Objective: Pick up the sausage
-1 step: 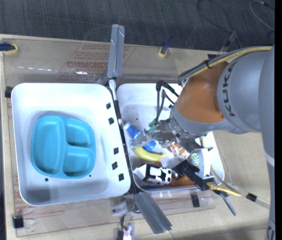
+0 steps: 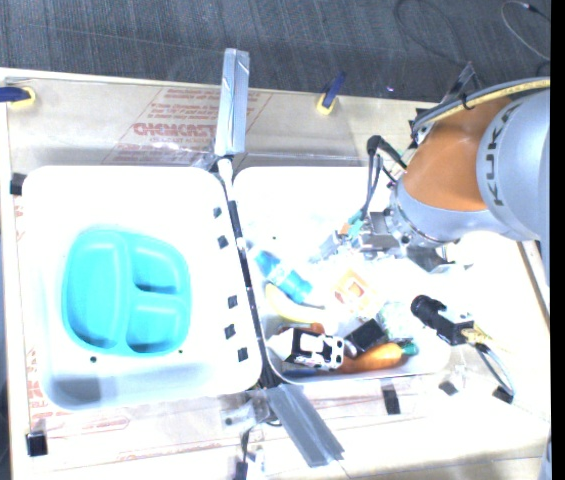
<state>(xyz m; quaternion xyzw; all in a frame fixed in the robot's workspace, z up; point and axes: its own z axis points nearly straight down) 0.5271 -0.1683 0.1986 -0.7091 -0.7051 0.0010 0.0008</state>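
Bench (image 2: pixel 112 133) carries two white bins; left bin (image 2: pixel 42 198) has only a turquoise divided tray (image 2: pixel 127 290). Right bin (image 2: pixel 292 193) holds the clutter.

Arm (image 2: pixel 482 173) reaches in from the right, tool (image 2: pixel 362 236) low over the bin's middle. Can't tell its state, too blurred and small.

Progress, my read: pick not done, nothing visibly lifted.

Sausage: best guess is the orange-brown elongated piece (image 2: pixel 367 359) along the front wall of the right bin, next to a black-and-white toy (image 2: pixel 318 347). It's well apart from the tool, toward the front edge. Tool has to travel forward and down to reach it.
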